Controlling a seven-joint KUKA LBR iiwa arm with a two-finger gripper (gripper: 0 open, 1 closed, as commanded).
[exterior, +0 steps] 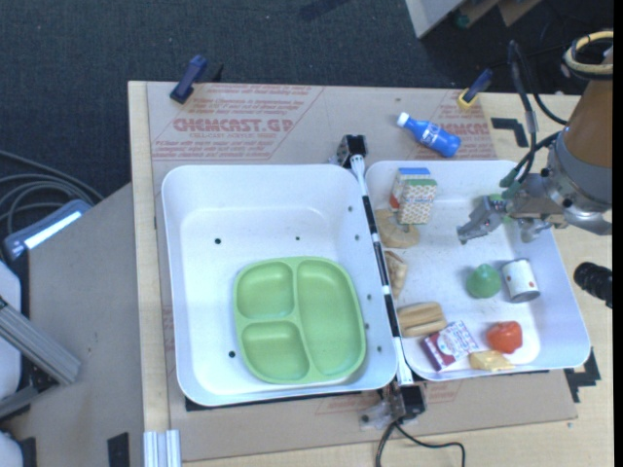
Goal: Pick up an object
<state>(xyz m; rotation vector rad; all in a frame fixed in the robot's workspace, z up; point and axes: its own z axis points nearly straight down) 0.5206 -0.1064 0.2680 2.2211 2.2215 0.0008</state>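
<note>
My gripper hangs over the upper middle of the right bin, and the grey arm enters from the right edge. Nothing shows in its grasp. A patterned small box stands to its left. Below it lie a green ball and a silver can, side by side. Farther toward the front are a red tomato-like piece, a yellow piece, a red-and-white packet and a tan bread-like roll.
The left bin holds a green divided plate. Tan flat items lie along the right bin's left wall. A blue bottle lies on the bench behind the right bin. Cables run near the arm at top right.
</note>
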